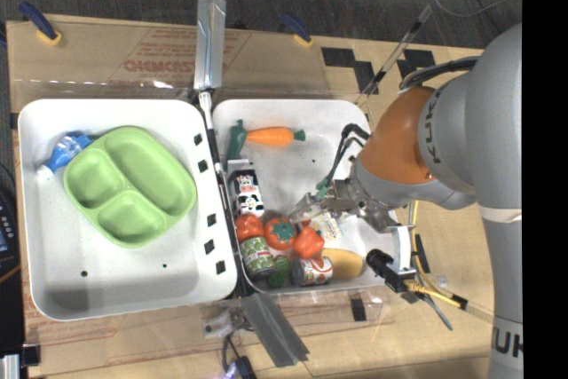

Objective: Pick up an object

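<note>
My gripper (312, 207) hangs low in the right bin (306, 115), right beside a cluster of toy food at the bin's near side. The cluster holds a red tomato (280, 232), a red pepper-like piece (309, 242), a small can (259, 257) and a yellow piece (344, 263). A black-and-white carton (248, 193) lies to the left of the gripper. An orange carrot (270, 137) rests at the far side beside a dark green bottle (237, 140). The fingers point toward the tomato, and I cannot make out their gap.
The left bin (53, 280) carries a green divided plate (130, 184) with a blue item (66, 148) tucked behind its left rim. A metal divider (209, 40) runs between the bins. The arm's orange band (397, 146) overhangs the right bin's right wall.
</note>
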